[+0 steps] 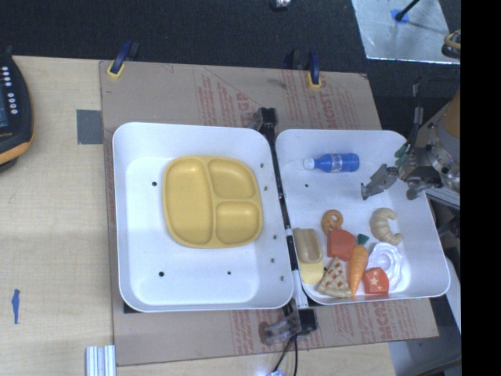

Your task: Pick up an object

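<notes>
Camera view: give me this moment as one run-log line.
gripper: over right bin, holding nothing | nearest: croissant, blue bottle | left bin: yellow divided tray | pick: not yet done

We see a light wooden table [55, 233] with a brown cardboard sheet [235, 92] laid flat on it, held at its far edge by a yellow clamp [119, 59] and a blue clamp [313, 69]. Two shallow white bins rest side by side on the cardboard, the left bin [141, 280] and the right bin [423, 276] touching along their inner rims. A grey tape patch [89, 126] lies on the bare wood just left of the cardboard, and an orange-edged black handset [12, 112] sits at the table's left edge.
</notes>
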Action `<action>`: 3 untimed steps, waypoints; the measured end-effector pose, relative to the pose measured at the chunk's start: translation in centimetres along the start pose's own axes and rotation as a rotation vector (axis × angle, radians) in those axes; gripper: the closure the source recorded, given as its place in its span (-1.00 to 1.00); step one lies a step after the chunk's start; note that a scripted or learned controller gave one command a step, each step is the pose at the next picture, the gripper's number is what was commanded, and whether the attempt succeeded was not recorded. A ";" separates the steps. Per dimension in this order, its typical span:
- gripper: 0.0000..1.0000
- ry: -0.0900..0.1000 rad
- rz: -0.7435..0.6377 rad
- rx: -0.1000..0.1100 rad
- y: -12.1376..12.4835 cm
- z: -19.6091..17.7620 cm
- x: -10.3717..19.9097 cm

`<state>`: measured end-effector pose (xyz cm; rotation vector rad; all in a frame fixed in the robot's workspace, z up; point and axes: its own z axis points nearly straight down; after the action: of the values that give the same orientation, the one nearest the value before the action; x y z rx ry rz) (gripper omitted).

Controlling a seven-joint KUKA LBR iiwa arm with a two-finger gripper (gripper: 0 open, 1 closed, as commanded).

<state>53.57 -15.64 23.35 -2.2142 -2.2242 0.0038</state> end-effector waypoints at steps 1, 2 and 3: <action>-1.00 0.002 -0.005 0.006 2.2 9.8 4.1; -1.00 0.001 0.000 0.005 1.5 14.5 4.2; 1.00 -0.001 0.003 0.001 1.6 13.1 4.0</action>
<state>55.13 -11.59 10.22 -2.2173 -2.2216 0.0060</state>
